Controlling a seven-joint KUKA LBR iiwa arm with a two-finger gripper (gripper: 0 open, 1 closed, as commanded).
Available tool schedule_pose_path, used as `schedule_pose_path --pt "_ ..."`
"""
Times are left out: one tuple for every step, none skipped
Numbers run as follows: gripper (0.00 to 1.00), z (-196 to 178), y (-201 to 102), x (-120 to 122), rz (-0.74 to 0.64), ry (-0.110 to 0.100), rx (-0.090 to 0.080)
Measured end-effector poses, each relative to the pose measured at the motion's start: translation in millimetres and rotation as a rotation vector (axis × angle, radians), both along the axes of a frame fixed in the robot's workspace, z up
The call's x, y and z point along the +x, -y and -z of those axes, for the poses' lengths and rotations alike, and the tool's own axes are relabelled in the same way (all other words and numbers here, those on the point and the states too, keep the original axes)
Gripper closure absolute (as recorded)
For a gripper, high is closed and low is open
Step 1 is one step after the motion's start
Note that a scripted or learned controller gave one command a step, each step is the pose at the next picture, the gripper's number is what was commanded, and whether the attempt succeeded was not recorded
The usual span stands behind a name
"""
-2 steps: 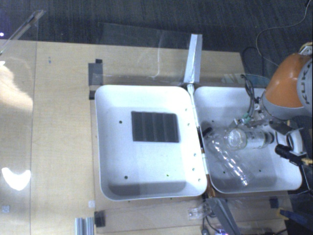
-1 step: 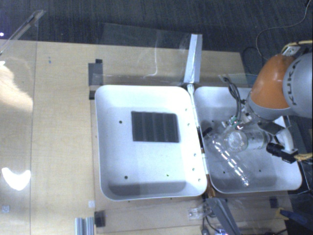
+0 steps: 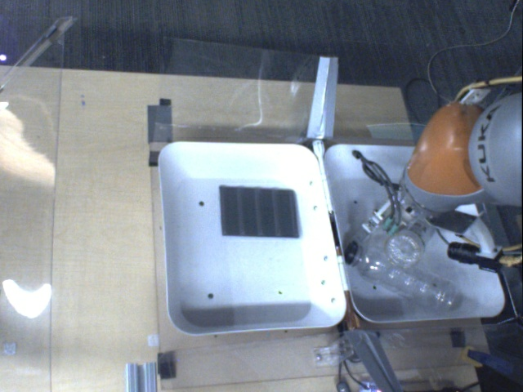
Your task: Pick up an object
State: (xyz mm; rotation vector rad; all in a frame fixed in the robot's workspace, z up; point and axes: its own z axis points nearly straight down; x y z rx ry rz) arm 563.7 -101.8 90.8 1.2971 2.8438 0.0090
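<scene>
We see gripper (image 3: 391, 219) low over clear plastic items (image 3: 406, 264) in right bin (image 3: 482, 296) (open or closed: can't tell).

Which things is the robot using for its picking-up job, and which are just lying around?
Job: grey arm with orange band; clear plastic bottle in the right white bin.
Lying about, it seems: dark grey ribbed rectangle in the left white bin; grey metal strip behind the bins.
</scene>
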Motion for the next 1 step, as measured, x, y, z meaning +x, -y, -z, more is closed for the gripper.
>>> schedule_pose_path --pt "0.0 0.9 -14.8 29.4 0.117 -0.004 0.003"
